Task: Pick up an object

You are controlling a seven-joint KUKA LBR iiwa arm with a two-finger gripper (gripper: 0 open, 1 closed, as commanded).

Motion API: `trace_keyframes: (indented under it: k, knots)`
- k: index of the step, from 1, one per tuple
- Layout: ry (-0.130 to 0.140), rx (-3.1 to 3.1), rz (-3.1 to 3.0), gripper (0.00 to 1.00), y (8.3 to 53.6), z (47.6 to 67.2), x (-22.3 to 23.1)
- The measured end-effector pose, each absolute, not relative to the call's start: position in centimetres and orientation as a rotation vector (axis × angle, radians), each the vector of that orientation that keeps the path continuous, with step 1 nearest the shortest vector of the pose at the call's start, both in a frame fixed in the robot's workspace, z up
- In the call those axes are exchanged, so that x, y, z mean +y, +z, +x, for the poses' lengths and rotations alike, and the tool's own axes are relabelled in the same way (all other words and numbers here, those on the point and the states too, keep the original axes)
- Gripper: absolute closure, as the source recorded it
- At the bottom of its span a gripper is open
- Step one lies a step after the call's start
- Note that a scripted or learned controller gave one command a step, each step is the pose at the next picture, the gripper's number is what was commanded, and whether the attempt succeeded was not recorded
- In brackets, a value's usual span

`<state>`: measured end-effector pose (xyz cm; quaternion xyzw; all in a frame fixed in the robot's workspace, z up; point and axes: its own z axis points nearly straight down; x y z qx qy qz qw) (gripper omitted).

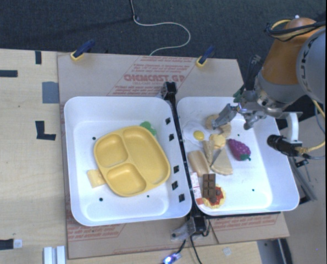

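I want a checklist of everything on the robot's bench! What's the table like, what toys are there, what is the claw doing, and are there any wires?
Surface: two white bins side by side, left bin and right bin, on a cardboard sheet.
Job's things: in the right bin, purple grapes, a small yellow piece, a chocolate bar and pale wedge-shaped pieces, lying close together.
Clutter: a yellow divided tray in the left bin, a green bit at its far edge, a yellow block beside it.
Grippers: the gripper hangs over the right bin's far side; holding nothing that I can see.
Cables: a white cable on the dark floor.
Surroundings: blue-and-yellow clamps on the cardboard.
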<state>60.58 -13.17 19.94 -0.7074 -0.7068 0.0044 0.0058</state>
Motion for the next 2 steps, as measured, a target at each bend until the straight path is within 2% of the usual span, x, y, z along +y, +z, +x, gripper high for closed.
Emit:
trace_keyframes:
  k: [1,2]
  knots:
    - [0.002,-2.222,-2.218,0.00,20.6,60.9,-13.2]
    - [0.008,-2.219,-2.216,0.00,14.2,60.8,-13.5]
